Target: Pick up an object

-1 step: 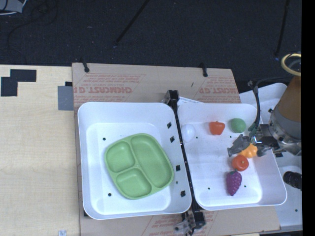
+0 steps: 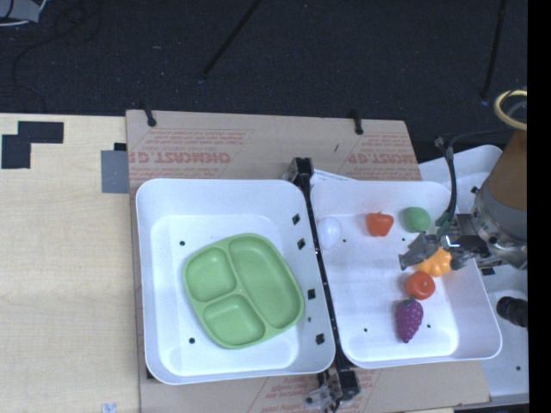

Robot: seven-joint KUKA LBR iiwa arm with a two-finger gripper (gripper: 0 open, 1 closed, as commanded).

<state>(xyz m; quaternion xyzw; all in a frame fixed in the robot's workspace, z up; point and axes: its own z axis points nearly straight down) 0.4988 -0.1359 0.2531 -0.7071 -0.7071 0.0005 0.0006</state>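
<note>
My gripper [image 2: 436, 255] reaches in from the right over the right bin [image 2: 362, 342]. It stands open, low over a yellow-orange toy [image 2: 438, 265] that lies between its fingers. A red round toy [image 2: 420, 286] sits just below that, touching or nearly touching it. Purple grapes [image 2: 408, 318] lie nearer the front. Behind the gripper sit an orange-red toy [image 2: 379, 224] and a green toy [image 2: 417, 218]. A small white object [image 2: 329, 229] lies by the bin's left wall.
The left bin [image 2: 159, 231] holds a green three-compartment plate [image 2: 243, 289]. A black divider [image 2: 312, 265] runs between the bins. The arm's body and cables [image 2: 504, 222] crowd the right bin's far right side.
</note>
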